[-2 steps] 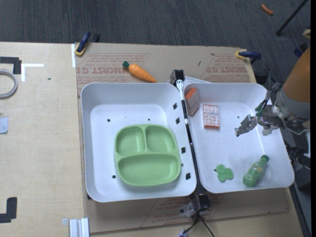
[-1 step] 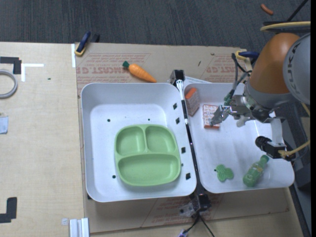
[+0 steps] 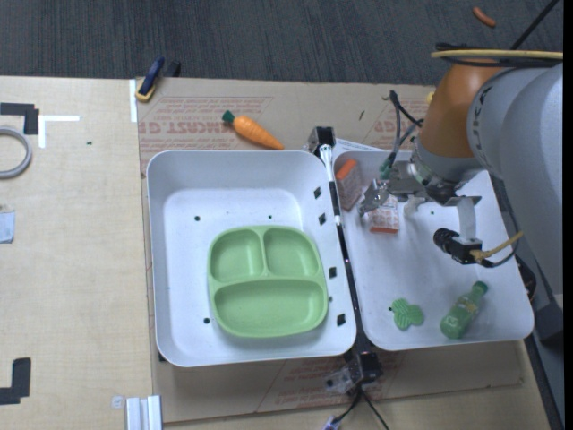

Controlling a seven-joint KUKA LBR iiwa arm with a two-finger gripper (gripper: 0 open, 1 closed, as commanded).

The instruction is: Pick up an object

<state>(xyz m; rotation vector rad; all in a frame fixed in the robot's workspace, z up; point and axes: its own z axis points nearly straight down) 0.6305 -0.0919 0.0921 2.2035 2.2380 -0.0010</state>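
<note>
One arm bends low, claw over the right bin.

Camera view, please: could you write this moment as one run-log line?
arm: over right bin | gripper: at small packet, grasp unclear | bottle, green toy: right bin | plate: left bin | carrot: outside

Toy carrot outside the bins
</note>
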